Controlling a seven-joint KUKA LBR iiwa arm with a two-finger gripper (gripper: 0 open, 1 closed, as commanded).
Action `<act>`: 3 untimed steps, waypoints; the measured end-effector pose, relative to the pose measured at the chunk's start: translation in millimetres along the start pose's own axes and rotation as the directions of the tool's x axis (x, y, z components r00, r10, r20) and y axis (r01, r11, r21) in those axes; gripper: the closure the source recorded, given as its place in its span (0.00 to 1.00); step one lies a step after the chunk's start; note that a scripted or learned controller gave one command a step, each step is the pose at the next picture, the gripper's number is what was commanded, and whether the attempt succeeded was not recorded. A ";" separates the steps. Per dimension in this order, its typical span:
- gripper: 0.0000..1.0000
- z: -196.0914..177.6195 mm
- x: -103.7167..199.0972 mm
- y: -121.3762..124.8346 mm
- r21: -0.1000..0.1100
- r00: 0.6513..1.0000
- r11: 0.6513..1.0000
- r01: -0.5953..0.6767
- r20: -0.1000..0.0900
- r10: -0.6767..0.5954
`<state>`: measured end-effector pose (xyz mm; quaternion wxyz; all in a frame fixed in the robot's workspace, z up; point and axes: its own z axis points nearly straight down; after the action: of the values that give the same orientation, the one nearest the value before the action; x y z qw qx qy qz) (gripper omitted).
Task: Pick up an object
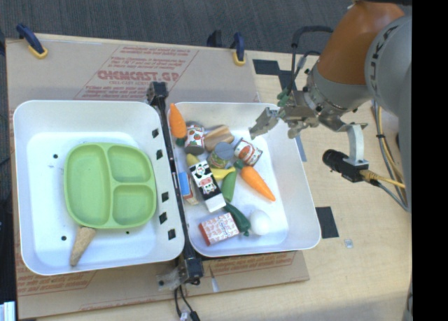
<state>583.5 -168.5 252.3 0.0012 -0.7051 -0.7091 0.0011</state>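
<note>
White plastic forms the 2 shallow bins, and in the camera view the right bin (297,194) holds the clutter that matters: a carrot (257,182) near its middle, a second carrot (178,122) tucked against the divider at the upper left, a small can (246,152), a black-and-white carton (205,180), a red box (219,228) and a white egg (260,223) toward the near edge. The left bin (31,194) carries a green divided plate (110,185) and a cone (82,244) lying beside the plate's lower corner. The gripper (269,120) hangs above the upper right part of the right bin, over bare floor beside the pile, with nothing between its fingers; whether they are spread or closed I cannot tell at this angle. The step in hand looks like the approach, with no object yet chosen by contact. The next move probably calls for a shift toward the pile's edge, where the can and the near carrot lie loosest, then a straight descent. Crowded neighbours could block 1 finger.
</note>
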 end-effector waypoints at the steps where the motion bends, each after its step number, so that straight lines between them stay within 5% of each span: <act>1: 0.00 95.4 13.6 -74.9 0.002 1.000 1.000 0.001 -0.001 -0.001; 2: 1.00 84.3 13.1 -73.3 0.000 1.000 1.000 0.007 0.002 -0.007; 3: 1.00 -99.4 67.2 -96.6 -0.011 1.000 1.000 0.001 0.004 -0.001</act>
<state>486.9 -101.8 352.0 -0.0039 -0.7046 -0.7095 -0.0015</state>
